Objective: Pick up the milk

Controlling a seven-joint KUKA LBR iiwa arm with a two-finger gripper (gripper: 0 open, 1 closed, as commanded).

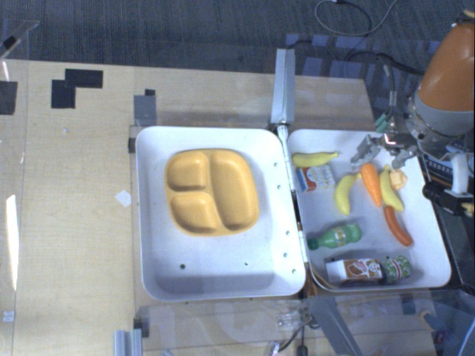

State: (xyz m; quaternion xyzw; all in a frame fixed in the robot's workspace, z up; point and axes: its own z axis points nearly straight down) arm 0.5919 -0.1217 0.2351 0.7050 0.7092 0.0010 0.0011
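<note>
1. Wooden worktop (89,199) carrying two shallow white bins side by side: left bin (156,273), right bin (438,269).
2. In the left bin, a yellow sectioned tray (212,191), lying flat near the middle.
3. In the right bin, the milk (315,177): a small white carton with red and blue print, lying on its side close to the bin's left wall, just below a yellow banana (315,158).
4. Just right of the milk, a second banana (344,193), curved and standing nearly top to bottom.
5. Further right, a carrot (371,185), then a third banana (392,191), then an orange-red sausage-shaped piece (398,225) lower down.
6. Below the milk, a green bottle (335,236) on its side; near the bin's front edge, a brown-labelled bottle (367,270) also on its side.
7. Grey arm with orange band (449,73) reaching in from the right over the bin's upper right corner.
8. Pincer (384,145) hovering above the carrot and the third banana, fingers (365,149) spread apart, nothing between them.
9. Pincer well apart from the milk, with the second banana and the carrot lying between.
</note>
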